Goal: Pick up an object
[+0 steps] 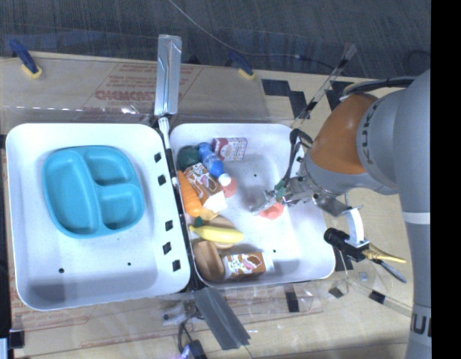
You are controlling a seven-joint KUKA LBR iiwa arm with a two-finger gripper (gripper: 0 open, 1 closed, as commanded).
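The right bin [305, 264] holds a cluster of toy foods along its left side: a yellow banana [217, 233], an orange carrot [190, 198], a blue bottle [212, 160], a small carton [231, 148] and a brown packet [243, 263]. A small red object [273, 211] lies near the bin's middle. My gripper [278, 195] hangs low over the right bin, directly above and touching or nearly touching the red object. The wrist hides how the tips stand.
The left bin [36, 275] carries a turquoise divided tray [92, 188]. A metal divider bar [167, 73] stands between the bins at the back. The grey arm with its orange band [342, 137] covers the right bin's right rim.
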